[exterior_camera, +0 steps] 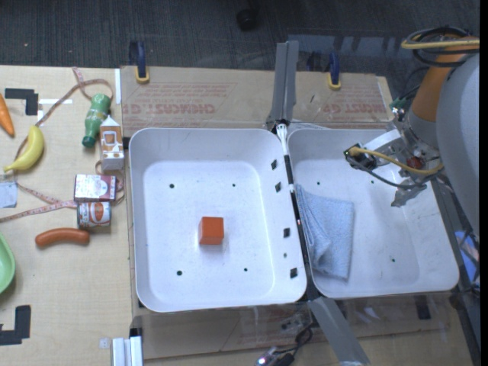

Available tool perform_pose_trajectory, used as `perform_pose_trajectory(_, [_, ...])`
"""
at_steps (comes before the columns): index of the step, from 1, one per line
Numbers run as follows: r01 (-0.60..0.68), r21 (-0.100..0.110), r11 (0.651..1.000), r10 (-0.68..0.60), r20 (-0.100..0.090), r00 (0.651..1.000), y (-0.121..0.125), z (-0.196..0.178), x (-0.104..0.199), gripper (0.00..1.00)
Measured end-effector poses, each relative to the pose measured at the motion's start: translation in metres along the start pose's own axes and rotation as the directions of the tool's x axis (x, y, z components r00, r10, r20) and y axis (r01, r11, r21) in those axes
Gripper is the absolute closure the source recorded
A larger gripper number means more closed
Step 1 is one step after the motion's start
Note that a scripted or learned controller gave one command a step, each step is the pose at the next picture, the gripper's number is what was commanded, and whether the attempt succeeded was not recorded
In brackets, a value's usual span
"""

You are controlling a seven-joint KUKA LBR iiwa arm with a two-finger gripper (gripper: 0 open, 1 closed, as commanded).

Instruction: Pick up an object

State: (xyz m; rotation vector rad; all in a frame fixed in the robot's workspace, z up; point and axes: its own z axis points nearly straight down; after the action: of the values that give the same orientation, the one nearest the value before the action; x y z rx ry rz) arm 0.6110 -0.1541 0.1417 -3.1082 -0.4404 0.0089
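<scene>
1. An orange block [212, 230] lies near the middle of the left bin [152, 280].
2. The gripper [404, 197] hangs over the right bin [427, 273], well apart from the block; its grip cannot be told.
3. A grey cloth [328, 231] lies between them.

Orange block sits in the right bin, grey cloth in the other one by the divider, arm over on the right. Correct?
Not quite. The camera view shows the orange block in the left bin; the grey cloth lies in the right bin by the divider, gripper above that bin's right side.

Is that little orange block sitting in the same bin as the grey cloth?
No, the orange block lies alone in the left bin, while the grey cloth is in the right bin.
</scene>
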Motion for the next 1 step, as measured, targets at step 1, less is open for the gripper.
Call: perform_pose_trajectory(1, [-0.077,-0.003,0.997,0.077,-0.003,0.997,0.0482,-0.0419,-0.0061,0.00])
